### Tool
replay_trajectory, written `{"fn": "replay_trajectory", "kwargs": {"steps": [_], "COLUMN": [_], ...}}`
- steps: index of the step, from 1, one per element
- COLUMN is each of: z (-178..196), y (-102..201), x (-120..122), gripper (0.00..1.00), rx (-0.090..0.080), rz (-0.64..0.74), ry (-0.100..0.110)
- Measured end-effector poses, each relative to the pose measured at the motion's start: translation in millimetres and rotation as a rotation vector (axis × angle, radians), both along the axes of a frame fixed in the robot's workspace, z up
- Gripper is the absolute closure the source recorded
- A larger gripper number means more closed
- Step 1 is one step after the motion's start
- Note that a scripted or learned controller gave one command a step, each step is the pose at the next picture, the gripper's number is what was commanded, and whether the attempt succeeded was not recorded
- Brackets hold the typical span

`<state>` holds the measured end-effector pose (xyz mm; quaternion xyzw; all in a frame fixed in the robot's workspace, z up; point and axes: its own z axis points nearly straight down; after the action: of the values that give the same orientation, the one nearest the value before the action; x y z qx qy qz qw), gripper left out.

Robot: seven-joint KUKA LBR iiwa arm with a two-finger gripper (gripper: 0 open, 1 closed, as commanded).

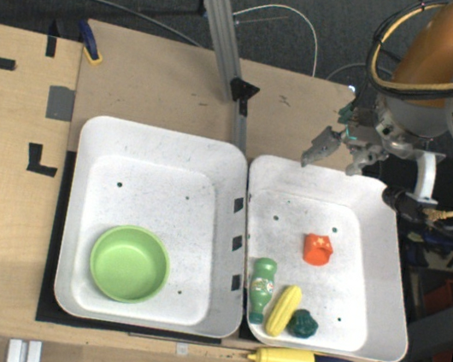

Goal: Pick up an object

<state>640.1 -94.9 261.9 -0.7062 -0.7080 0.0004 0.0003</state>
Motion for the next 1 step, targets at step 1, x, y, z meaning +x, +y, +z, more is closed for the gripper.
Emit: {"fn": "replay_trajectory", "kwargs": {"steps": [1], "z": [0.0], "y": [0.0], "x": [0.0], "gripper": [0.00], "rx": [0.000], "rz": [0.001], "ry": [0.000]}}
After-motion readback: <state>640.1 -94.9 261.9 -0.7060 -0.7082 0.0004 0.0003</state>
